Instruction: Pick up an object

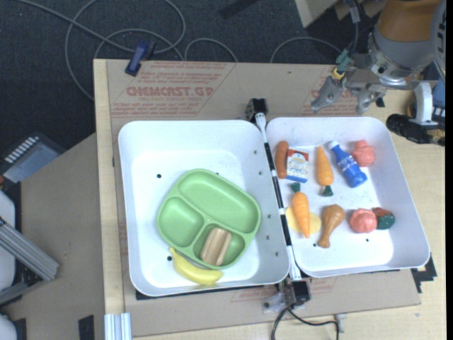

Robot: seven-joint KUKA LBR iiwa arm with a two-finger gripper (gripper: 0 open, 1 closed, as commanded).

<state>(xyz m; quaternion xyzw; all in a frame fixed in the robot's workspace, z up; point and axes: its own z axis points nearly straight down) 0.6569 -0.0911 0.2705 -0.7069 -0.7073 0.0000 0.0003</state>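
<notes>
The gripper [348, 94] hangs above the far edge of the right bin [407, 211], fingers spread apart and holding nothing. In that bin lie two carrots [301, 213], a drumstick [330, 224], a blue bottle [347, 164] and a small carton [298, 166], close together. The left bin [134, 190] holds a green plate [205, 214] touching a banana [195, 270].

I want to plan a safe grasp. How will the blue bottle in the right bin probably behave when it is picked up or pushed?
The blue bottle lies on its side, so a push would probably make it roll. It looks like smooth toy plastic: likely light, stiff and somewhat slippery. A carrot lies beside it and could be nudged.
</notes>
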